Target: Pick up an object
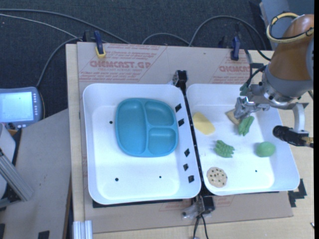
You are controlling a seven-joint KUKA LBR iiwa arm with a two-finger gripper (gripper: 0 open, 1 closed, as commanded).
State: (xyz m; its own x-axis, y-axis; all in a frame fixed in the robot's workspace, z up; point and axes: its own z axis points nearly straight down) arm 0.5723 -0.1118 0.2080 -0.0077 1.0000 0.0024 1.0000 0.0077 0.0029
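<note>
My gripper [243,109] hangs over the upper middle of the right bin [284,183]. A long green vegetable piece [245,125] lies right at its tip, and I cannot make out whether it is gripped. A tan wedge [231,116] sits just left of the gripper, partly hidden by it. A yellow lemon-like piece [203,123] lies at the bin's left side. A leafy green piece [224,148] is in the middle, a round green ball [265,149] at the right, and a chocolate-chip cookie [217,177] near the front left corner.
The left bin [99,178] holds a blue divided plate [146,127]. A black divider with clips [185,133] runs between the bins. The grey and orange arm [291,59] comes in over the right bin's far right corner. A black part [291,135] juts over the right rim.
</note>
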